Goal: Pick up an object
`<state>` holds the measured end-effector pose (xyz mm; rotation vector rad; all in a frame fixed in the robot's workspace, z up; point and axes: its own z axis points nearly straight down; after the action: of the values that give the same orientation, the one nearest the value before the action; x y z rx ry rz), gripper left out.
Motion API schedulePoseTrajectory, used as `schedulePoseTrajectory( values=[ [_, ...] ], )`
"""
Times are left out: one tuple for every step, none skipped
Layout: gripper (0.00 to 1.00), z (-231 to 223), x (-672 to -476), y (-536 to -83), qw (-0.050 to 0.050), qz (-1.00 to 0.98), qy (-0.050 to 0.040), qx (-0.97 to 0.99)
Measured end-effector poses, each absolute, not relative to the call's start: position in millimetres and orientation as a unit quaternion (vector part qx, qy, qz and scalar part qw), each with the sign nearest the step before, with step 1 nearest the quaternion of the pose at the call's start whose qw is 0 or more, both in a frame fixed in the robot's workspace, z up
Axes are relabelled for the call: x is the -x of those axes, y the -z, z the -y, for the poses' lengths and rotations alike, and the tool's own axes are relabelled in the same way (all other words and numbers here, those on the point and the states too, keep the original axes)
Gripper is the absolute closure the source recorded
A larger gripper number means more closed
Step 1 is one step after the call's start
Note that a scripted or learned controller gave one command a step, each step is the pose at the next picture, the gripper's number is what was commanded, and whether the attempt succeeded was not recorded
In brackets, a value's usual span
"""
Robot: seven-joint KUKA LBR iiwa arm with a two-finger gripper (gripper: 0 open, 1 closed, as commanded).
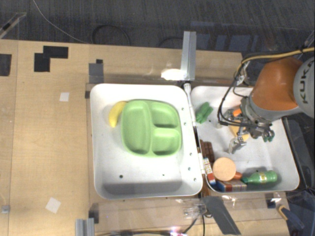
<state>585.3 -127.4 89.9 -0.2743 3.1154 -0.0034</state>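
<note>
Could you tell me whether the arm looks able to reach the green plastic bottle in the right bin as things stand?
Probably yes. The green plastic bottle lies on its side near the front wall of the right white bin, nothing on top of it. The end effector is over the same bin, bare floor between them.

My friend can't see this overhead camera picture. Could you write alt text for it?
A grey robot arm's claw hangs over the right white bin, which holds a green bottle, a round tan lid and a green block. The left bin holds a green divided plate beside a banana.
</note>
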Motion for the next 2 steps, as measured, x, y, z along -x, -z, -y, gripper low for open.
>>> schedulePoseTrajectory(
  values=[
    [0.0, 132, -607.4, -89, 0.007, -0.991, 0.0013, 0.132],
    [0.0, 104, -584.4, -90, 0.008, -0.995, 0.0012, 0.104]
  ],
)
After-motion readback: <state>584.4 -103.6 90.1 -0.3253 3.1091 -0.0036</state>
